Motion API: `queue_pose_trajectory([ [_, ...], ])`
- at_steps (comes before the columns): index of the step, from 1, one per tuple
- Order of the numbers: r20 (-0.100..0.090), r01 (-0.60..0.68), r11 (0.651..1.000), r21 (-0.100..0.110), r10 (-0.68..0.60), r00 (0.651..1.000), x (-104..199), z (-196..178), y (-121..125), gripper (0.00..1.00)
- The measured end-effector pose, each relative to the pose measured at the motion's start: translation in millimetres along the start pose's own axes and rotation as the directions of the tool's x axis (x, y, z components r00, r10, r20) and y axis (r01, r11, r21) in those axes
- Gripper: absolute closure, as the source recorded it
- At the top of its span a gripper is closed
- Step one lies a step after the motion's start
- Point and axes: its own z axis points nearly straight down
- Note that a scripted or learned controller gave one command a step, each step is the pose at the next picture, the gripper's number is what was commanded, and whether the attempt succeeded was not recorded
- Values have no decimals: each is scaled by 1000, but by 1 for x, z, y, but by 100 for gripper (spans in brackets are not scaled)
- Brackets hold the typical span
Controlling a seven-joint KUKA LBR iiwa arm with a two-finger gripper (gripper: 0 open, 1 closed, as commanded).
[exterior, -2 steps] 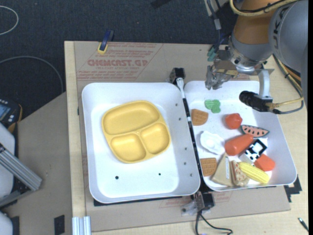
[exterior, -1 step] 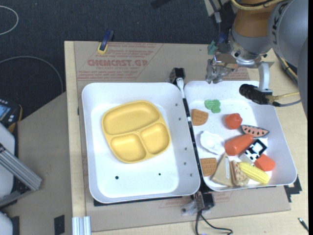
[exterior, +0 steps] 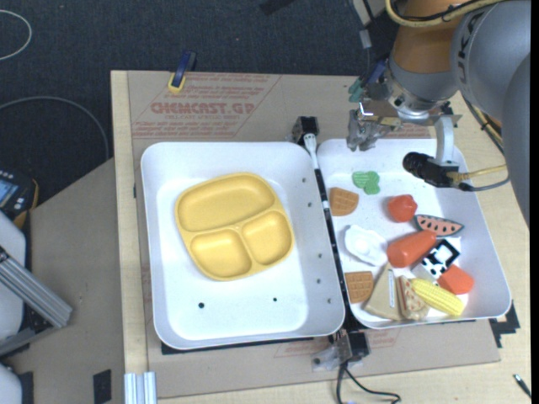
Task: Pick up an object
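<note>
A single fixed camera hangs above the bench (exterior: 126, 225), looking down at a slant from moderate height. It takes in both white bins: the left bin (exterior: 160, 251) sits well left of the gripper (exterior: 362, 137), the right bin (exterior: 488, 268) just below it. The arm (exterior: 438, 40) enters top right.

Two smooth, glossy white plastic bins, the left bin (exterior: 160, 225) and the right bin (exterior: 488, 268), sit on a matt brown cardboard-like sheet (exterior: 219, 99) printed with red lettering. The yellow divided tray (exterior: 233, 224) looks like satin-smooth moulded plastic. Toy food in the right bin, including a corn cob (exterior: 437, 296), a watermelon slice (exterior: 439, 225) and a green piece (exterior: 365, 179), appears plastic. The arm's grey casing (exterior: 497, 40) and orange band (exterior: 429, 32) show a smooth, softly shiny finish; the gripper (exterior: 364, 137) looks metallic.
</note>
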Motion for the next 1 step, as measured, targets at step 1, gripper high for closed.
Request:
queue_pose_trajectory([
  [1,1,-3,1000,-1,3,1000,-13,3,-6,100],
])
